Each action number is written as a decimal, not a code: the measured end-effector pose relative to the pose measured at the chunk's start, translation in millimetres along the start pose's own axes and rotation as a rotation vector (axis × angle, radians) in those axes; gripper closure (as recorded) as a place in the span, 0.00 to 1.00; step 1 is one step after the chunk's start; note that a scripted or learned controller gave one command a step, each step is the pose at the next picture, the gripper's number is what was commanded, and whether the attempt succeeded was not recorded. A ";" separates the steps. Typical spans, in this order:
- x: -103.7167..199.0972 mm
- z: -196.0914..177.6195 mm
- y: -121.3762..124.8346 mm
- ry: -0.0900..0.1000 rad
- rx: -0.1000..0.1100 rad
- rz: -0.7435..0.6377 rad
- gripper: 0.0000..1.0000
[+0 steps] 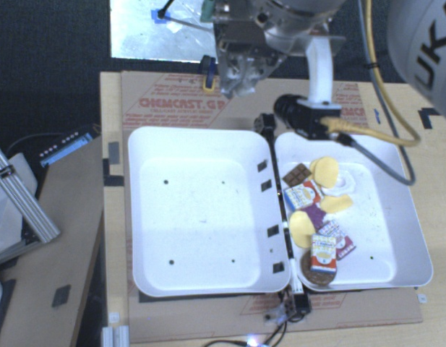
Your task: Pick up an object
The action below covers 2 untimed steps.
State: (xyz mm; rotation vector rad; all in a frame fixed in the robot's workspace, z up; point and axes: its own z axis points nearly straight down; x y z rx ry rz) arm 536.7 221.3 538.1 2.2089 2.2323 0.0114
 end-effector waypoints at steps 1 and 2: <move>14.4 2.9 -35.2 -0.003 0.006 0.003 1.00; 11.7 4.1 36.8 -0.004 0.002 0.012 1.00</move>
